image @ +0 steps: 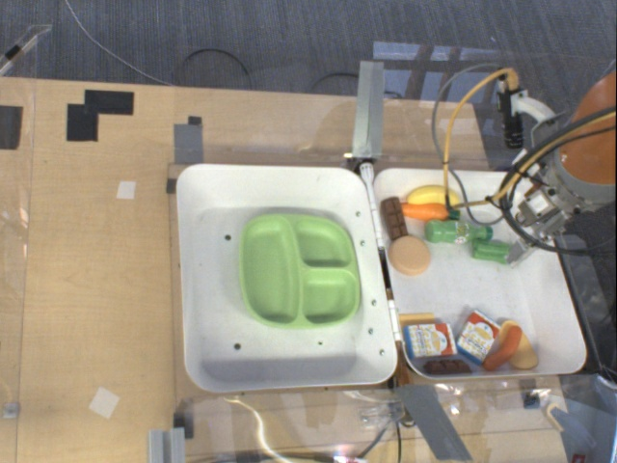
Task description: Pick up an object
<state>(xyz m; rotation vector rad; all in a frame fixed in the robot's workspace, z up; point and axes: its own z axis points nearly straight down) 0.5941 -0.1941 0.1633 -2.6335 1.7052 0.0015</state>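
Leftmost, a wooden bench [87, 287] is seen, marked with black patches [96, 112] near its far edge. Next, the left bin [207, 355] is occupied by a green divided plate [299, 270], which is laid flat near its middle. Past the divider, the right bin [554, 302] is crowded with toy food. Along its left wall a brown chocolate bar [391, 218] is laid, and a round tan biscuit [411, 255] is set just beside its near end. Further right, a yellow banana [432, 197] and an orange carrot [426, 212] are pressed together at the far side, with two green pieces [445, 231] [490, 251] just in front of them. At the near edge, two small printed cartons [429, 339] [477, 337] are placed side by side, a dark bar [448, 365] is tucked below them, and a sausage [505, 345] is leaned against the right carton. At the far right, the gripper [533, 222] is hung over the bin's right side, near the second green piece; whether anything is clasped, or how it is set, cannot be told.
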